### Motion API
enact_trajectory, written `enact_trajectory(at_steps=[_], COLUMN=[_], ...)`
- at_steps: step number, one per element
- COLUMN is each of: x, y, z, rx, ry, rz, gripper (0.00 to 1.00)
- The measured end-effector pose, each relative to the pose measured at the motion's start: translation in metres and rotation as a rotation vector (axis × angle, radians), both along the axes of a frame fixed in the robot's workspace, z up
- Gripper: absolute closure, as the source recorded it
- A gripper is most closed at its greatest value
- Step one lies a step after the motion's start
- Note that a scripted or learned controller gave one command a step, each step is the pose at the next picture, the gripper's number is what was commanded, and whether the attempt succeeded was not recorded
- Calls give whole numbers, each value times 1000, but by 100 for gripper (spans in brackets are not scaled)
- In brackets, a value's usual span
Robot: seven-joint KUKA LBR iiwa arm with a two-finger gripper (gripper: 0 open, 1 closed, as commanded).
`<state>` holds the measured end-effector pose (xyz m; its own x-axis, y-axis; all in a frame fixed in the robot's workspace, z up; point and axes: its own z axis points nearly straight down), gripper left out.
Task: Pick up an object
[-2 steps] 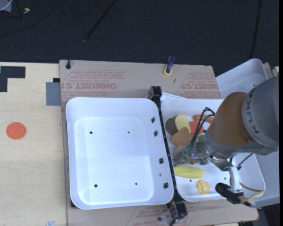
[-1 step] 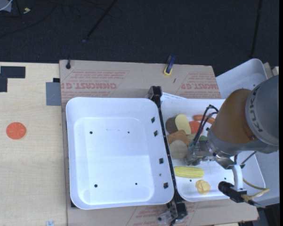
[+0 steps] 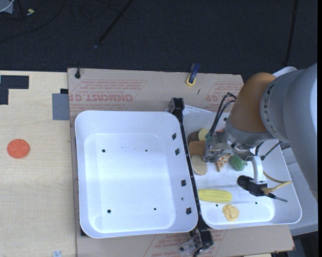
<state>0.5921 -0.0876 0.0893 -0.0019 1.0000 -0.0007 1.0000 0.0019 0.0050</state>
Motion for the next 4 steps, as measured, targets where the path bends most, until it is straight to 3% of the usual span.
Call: enact_trajectory(at_steps=[2,3,4], x=[53,37,48], y=[5,-28,-53], z=[-2,-2,24], rx=[1,1,0], ry=[5,8,3], rz=[0,-3,-3], gripper=[100,100,100])
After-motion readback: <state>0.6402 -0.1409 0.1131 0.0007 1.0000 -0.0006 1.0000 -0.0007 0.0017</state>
